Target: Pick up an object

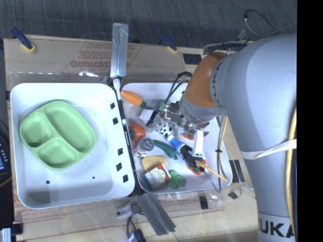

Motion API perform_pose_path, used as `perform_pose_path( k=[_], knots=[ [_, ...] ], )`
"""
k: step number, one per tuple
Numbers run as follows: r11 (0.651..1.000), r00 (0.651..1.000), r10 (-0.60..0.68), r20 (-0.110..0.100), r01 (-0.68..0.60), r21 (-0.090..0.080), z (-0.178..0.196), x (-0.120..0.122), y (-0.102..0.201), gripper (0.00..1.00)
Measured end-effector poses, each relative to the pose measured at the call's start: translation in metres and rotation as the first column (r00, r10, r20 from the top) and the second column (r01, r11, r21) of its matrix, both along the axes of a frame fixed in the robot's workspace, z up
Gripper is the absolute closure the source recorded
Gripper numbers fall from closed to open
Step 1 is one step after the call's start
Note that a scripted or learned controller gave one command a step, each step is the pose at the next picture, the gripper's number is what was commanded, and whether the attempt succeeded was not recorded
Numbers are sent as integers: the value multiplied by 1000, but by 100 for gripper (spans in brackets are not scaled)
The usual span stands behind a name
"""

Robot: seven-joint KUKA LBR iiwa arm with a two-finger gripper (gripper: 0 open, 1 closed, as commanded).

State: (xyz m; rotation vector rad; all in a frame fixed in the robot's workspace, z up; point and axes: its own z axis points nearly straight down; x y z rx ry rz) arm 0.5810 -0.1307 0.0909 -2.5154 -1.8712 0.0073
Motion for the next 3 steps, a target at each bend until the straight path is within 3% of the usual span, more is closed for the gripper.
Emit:
perform_pose_path(
  k=[1,2,3],
  knots=[
    [996,996,-89,-5,89,0,31,52,-41,0],
    [972,971,-236,-34,236,2,15,71,-33,0],
    [974,973,-228,-26,228,5,25,73,-29,100]
  ],
)
